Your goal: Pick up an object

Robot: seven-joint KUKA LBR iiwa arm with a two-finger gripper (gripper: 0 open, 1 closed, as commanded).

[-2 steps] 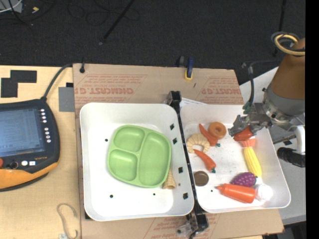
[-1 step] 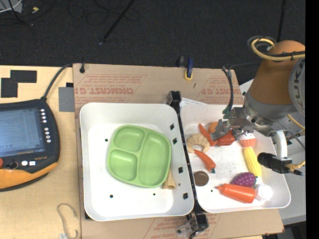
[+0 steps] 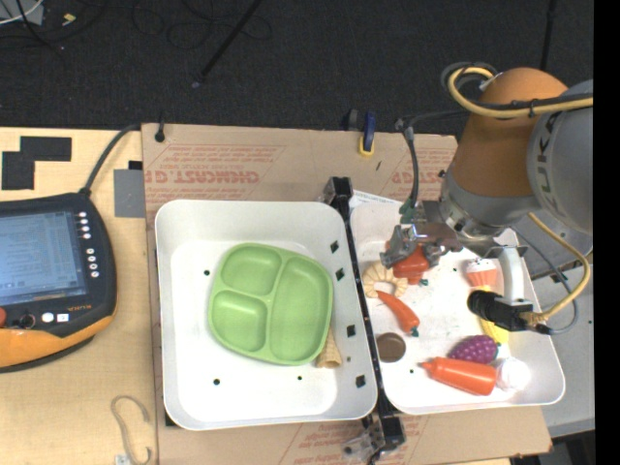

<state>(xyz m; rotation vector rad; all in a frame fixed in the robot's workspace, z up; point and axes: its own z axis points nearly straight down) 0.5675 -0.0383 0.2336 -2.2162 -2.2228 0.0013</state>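
Note:
My gripper is low in the right bin, near its far left part. A small red toy piece lies directly under it and is partly covered by it; whether it is gripped is hidden. Close by are a pale pastry-like piece to the left and a red chili pepper just in front. Further toward the front lie a brown disc, purple grapes and an orange-red bottle.
The left bin holds a green divided plate and a cone at its right wall. An orange piece and a yellow piece lie right of the gripper. A tablet controller sits on the bench at far left.

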